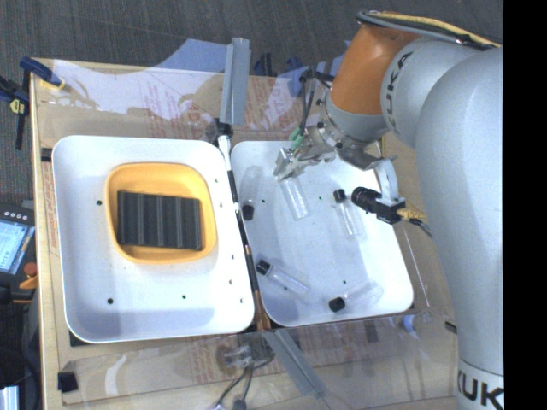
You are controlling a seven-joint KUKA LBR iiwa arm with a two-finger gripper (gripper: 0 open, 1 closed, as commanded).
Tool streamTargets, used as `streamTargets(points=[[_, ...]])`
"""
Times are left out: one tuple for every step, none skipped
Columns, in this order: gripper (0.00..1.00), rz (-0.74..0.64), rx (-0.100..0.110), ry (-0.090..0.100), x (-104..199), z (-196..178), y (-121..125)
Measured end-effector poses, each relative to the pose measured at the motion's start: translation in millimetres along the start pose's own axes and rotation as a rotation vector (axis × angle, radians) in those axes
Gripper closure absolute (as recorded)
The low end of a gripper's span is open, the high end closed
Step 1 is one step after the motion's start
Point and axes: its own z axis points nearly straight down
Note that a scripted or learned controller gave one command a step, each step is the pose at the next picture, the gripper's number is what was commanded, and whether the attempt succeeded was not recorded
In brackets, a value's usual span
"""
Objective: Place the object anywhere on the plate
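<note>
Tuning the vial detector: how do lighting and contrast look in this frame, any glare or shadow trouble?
Camera view: even, soft light; the white right bin is bright, so the clear vials nearly wash out and mainly their black caps stand out. Faint shadow along the left bin's lower edge. The yellow plate has strong contrast. The hand looks slightly soft.

Both bins are white: the left bin (77,229) and the right bin (376,267). The plate (158,178) is yellow-orange with a dark grey ribbed centre. The vials (295,199) are clear with black caps. The arm (444,135) is grey with an orange band.
</note>
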Motion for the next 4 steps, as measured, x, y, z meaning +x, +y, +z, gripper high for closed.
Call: streamTargets(points=[[1.0,-0.199,-0.002,-0.002,32,-22,15],[1.0,-0.454,0.0,-0.002,44,-2,29],[0.0,-0.454,0.0,-0.002,43,-3,29],[0.0,-0.366,-0.002,-0.003,97,-11,40]])
